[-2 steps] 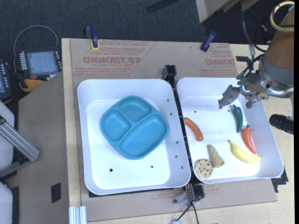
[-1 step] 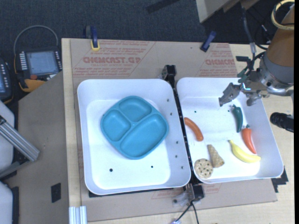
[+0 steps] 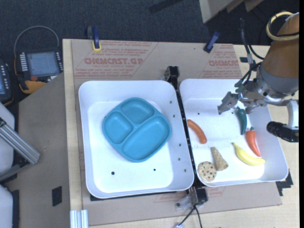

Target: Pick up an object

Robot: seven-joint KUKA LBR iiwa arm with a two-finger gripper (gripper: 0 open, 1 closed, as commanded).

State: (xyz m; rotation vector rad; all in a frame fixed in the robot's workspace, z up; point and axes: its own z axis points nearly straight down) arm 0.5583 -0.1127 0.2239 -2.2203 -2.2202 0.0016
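The right bin holds several toy foods: an orange sausage, a round cookie, a tan cone, a yellow banana, a red pepper and a dark green pepper. My gripper hangs over the back part of this bin, just above the top end of the green pepper. Its fingers are spread open and hold nothing. The green pepper's upper tip is partly covered by the gripper.
In the left bin lies a blue divided plate. A black divider runs between the bins. The arm comes in from the right over the right bin's back corner. A pendant sits off the bench's left.
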